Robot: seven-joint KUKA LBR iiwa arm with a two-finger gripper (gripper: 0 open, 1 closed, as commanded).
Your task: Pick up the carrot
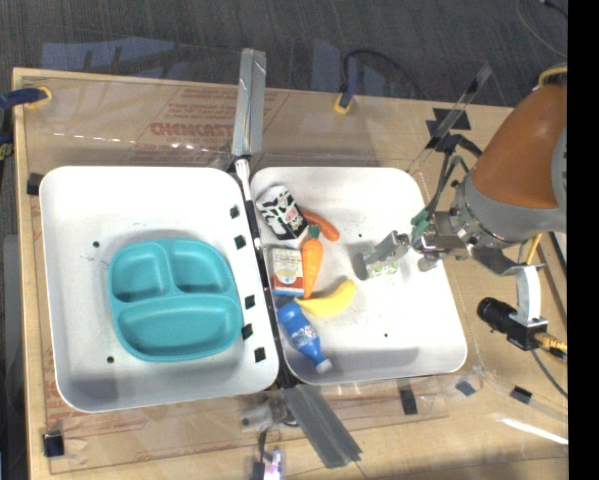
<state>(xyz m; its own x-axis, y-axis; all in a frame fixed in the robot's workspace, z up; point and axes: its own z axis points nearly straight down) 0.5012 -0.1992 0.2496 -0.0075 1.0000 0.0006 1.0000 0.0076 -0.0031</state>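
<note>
The tool is hovering in the right bin, gripping nothing; whether it is open cannot be told. The carrot is lying just left of it, beside the banana, so the approach step is seemingly underway, calling for a leftward shift and descent.

My arm shows a broad orange band above a grey wrist section. Past that I see a cluster of dark and metallic fittings, then the small grey two-finger gripper. Thin cables trail beside the wrist.
</note>
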